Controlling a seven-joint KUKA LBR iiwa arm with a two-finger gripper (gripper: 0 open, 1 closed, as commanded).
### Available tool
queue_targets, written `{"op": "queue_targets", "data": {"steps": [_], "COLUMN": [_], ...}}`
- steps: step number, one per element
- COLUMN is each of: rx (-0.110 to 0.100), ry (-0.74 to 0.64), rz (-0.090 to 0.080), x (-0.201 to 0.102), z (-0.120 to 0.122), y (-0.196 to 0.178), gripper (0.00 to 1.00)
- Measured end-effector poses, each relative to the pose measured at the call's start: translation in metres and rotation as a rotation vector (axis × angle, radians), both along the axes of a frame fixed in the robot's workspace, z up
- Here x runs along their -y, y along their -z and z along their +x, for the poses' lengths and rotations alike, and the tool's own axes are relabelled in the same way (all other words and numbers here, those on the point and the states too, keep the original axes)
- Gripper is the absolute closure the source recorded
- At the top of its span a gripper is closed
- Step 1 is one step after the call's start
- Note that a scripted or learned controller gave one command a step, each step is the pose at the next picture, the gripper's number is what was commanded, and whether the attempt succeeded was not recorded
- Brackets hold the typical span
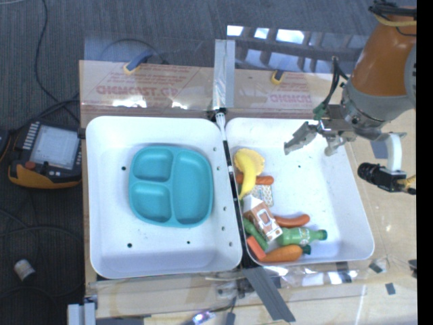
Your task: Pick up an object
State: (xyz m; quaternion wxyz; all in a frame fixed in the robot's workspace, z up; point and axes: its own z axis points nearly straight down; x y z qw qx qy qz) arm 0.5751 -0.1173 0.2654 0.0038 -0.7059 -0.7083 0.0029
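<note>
Below-left of tool (315,139): banana (247,168).

Pale wooden bench (396,202), bearing two shallow white plastic bins side by side: left bin (108,249) and right bin (352,215), rims touching along the middle. Behind both, flat against the bench, brown cardboard sheets (155,87) with red lettering. Below the bins, grey tape strips (270,296).

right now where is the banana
In the right bin, against its left wall near the top of the toy pile, just above the small carton.
</note>
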Motion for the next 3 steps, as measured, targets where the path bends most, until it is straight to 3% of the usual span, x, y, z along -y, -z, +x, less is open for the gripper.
{"op": "queue_targets", "data": {"steps": [1,2,3], "rx": [0.02,0.0,0.028], "ry": [0.027,0.181,0.275], "rz": [-0.001,0.0,-0.006], "x": [-0.014,-0.012,-0.02], "z": [-0.079,-0.092,-0.085], "y": [0.144,0.133,0.176], "gripper": [0.0,0.0,0.0]}}
